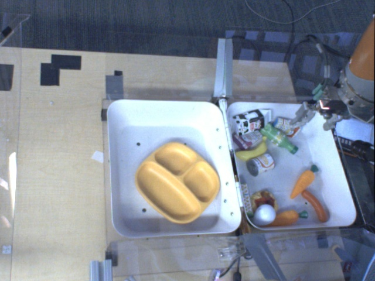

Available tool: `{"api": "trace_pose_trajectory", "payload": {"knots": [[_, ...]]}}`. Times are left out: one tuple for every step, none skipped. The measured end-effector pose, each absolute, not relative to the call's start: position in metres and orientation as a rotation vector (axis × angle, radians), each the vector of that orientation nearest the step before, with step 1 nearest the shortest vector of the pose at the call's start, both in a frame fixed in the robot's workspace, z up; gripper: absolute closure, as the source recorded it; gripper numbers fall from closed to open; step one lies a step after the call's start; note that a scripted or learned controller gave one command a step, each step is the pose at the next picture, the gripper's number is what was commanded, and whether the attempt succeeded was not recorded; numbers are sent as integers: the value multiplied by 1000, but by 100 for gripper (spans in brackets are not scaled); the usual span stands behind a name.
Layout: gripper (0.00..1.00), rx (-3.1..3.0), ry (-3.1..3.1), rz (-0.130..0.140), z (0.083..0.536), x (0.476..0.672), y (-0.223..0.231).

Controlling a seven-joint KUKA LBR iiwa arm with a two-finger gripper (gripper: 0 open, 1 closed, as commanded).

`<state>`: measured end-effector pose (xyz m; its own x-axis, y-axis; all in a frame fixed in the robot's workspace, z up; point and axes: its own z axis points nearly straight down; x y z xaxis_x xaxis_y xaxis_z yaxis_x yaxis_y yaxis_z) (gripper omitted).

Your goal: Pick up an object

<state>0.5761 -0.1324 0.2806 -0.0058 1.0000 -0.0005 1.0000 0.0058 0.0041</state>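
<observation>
Fingers (315, 115) apart and empty above right bin's (343, 168) top edge; best to drop straight onto the isolated carrot (302, 184), avoiding the clutter near the green bottle (280, 139).

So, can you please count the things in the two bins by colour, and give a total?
Yellow: 2, the divided tray and the banana
Orange: 3, the carrot, the sausage and the second carrot
Green: 1, the bottle
White: 2, the ball and the carton
Grey: 1, the can
Total: 9 that I can tell apart
</observation>
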Motion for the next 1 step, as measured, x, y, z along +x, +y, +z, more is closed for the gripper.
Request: {"api": "trace_pose_trajectory", "payload": {"knots": [[100, 2205, 2227, 10, 292, 578, -131]]}}
